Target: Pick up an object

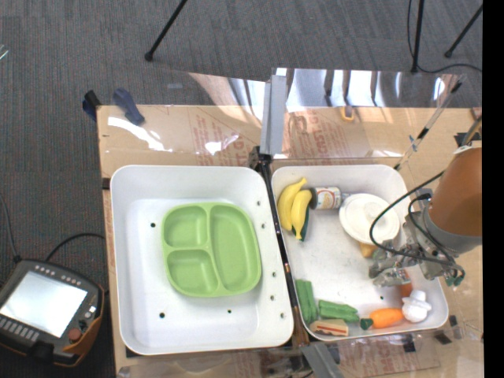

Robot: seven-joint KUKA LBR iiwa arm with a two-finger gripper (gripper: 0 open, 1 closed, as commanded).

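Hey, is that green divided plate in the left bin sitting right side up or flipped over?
Right side up. The green divided plate lies flat in the left bin with its three hollow compartments facing the camera.

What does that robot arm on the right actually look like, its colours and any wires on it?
The arm has a wide orange band, with a grey metal wrist below it. Black cables loop out from the wrist over the right bin. The gripper is a small cluster of grey and silvery metal parts; finer detail is too small to tell.
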